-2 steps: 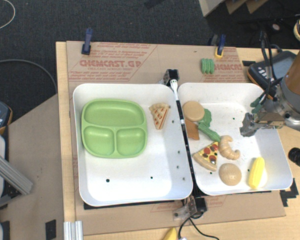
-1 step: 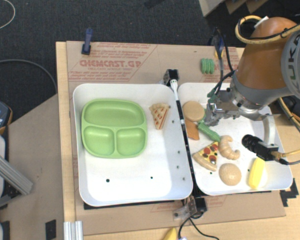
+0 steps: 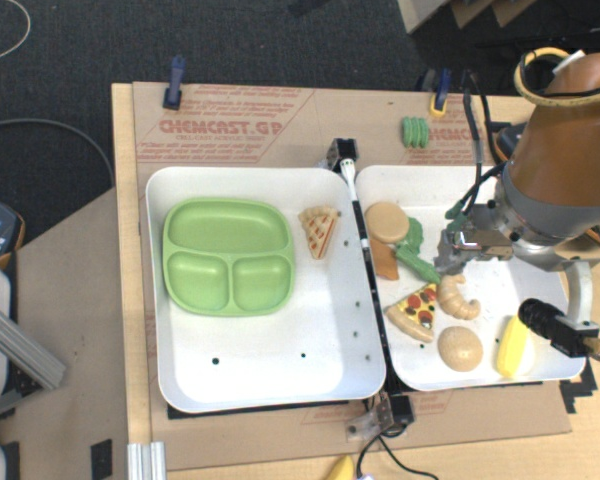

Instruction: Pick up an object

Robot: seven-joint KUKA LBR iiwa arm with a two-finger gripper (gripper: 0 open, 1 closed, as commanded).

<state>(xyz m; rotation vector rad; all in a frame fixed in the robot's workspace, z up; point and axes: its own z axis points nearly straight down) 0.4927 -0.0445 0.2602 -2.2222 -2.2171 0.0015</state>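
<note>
The right bin (image 3: 540, 373) holds several toy foods: a round tan bun (image 3: 387, 221) with an orange piece (image 3: 383, 259) below it, a green leafy piece (image 3: 413, 255), a pizza slice (image 3: 416, 314), a croissant (image 3: 458, 299), a round bread roll (image 3: 460, 348) and a yellow piece (image 3: 512, 349). My gripper (image 3: 458, 252) hangs low over the middle of this bin, just above the croissant and beside the green piece. Nothing can be seen held in it.
The left bin (image 3: 270, 378) carries a green divided plate (image 3: 228, 256) and a waffle wedge (image 3: 318, 230) at its right side. A small green object (image 3: 415, 132) lies on the cardboard behind the right bin. Blue clamps (image 3: 174, 80) grip the board's far edge.
</note>
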